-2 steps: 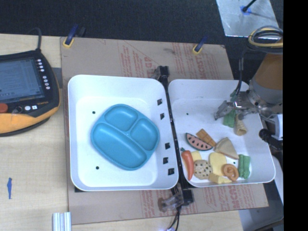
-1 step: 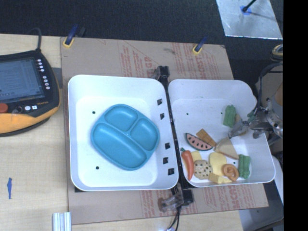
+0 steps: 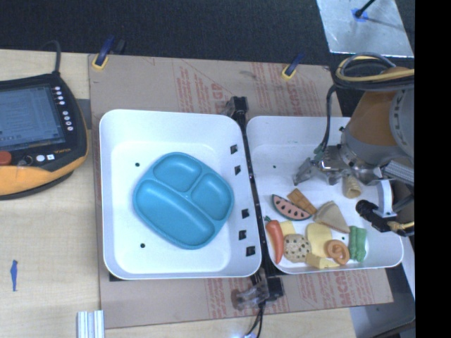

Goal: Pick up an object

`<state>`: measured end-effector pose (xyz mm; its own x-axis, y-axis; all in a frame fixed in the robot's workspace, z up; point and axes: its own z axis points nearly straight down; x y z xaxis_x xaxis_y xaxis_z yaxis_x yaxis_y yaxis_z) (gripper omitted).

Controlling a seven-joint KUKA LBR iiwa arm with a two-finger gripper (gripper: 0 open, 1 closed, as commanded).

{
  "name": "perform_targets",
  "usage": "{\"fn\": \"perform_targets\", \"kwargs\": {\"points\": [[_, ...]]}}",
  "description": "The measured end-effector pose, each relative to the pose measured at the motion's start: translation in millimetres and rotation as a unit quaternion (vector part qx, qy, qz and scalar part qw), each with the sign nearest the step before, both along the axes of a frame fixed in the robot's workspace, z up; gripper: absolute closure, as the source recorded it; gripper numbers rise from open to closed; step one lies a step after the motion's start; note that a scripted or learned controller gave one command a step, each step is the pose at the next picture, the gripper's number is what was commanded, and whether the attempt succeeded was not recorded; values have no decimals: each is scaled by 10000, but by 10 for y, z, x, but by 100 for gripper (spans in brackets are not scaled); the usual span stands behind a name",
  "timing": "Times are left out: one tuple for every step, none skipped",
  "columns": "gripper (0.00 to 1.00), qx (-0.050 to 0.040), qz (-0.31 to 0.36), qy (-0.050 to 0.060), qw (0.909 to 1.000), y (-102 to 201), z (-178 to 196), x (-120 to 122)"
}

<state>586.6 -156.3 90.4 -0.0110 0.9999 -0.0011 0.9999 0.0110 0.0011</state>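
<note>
My gripper point(image 3: 316, 177) hangs over the upper part of the right bin point(image 3: 282, 136), open, with nothing between its fingers. Just below it lie an orange wedge point(image 3: 304, 201) and a watermelon slice point(image 3: 289, 208). A tan wedge point(image 3: 333, 215) sits to their right. Along the bin's front lie a red chili point(image 3: 275, 239), a cookie point(image 3: 297, 248), yellow cheese pieces point(image 3: 319, 234), a pretzel point(image 3: 337, 251) and a green piece point(image 3: 358, 243). A small beige item point(image 3: 351, 185) rests beside the wrist, partly hidden by the arm.
The left bin point(image 3: 120, 136) holds a blue divided plate point(image 3: 183, 199). A tablet controller point(image 3: 35, 132) lies on the bench at far left. The grey and orange arm point(image 3: 377, 129) covers the right bin's far right corner.
</note>
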Motion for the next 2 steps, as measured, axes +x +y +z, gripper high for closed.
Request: {"fn": "perform_targets", "kwargs": {"points": [[0, 17, -71, 48, 10000, -489, 11, -906], [0, 6, -4, -25, 10000, -136, 28, 81]]}}
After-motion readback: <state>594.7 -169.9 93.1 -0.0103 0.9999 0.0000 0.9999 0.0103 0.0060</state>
